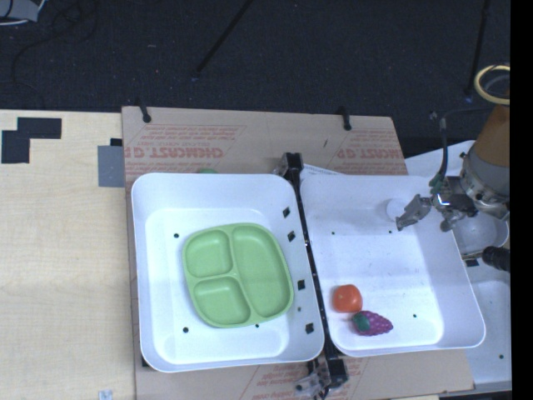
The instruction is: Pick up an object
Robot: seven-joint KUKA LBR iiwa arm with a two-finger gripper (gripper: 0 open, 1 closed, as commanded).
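From the camera view above the counter (pixel 58 248), my tool (pixel 433 211) hangs over the far right part of the right bin (pixel 454 315), with my arm (pixel 491 152) coming in from the right edge (the orange band shows just above the wrist). The tool's two fingers are spread wide apart, one finger (pixel 410 213) pointing left over the white floor of the bin, the other closer to the bin's right wall. Nothing sits between them.

The things I could pick lie well apart from the tool, in the near part of that same right bin. An orange-red round object (pixel 347 297) rests close to the bin's left wall, and a purple bunch of grapes (pixel 372 323) with a bit of green at its left end lies just beside it, nearer and a little to the right (whether the two touch I cannot tell).

The left bin (pixel 158 215) holds a light green tray (pixel 238 274) with three compartments, lying flat and turned somewhat askew near the middle of the bin.
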